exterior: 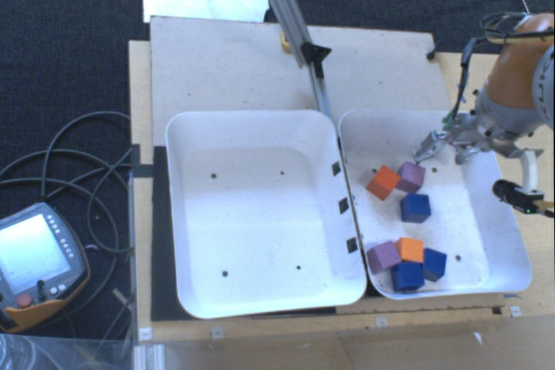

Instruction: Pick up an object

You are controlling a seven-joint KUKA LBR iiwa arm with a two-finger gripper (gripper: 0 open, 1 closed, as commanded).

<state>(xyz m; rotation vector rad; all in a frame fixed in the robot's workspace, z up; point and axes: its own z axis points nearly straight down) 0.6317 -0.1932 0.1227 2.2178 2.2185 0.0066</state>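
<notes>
The right bin (499, 251) holds several small cubes. An orange cube (382, 182) and a purple cube (411, 177) touch near its middle, and a blue cube (415, 207) lies just below them. Along the front wall a purple cube (382, 256), an orange cube (410, 250) and two blue cubes (408, 275) (434, 263) are clustered. My gripper (442, 153) hangs over the back right part of this bin, just above and right of the purple cube, open with nothing between its fingers.
The left bin (186, 186) stands beside the right one, sharing a raised middle rim. A slanted metal pole (286, 4) crosses the back of the bench. A teach pendant (35, 260) and cables lie on the floor to the left.
</notes>
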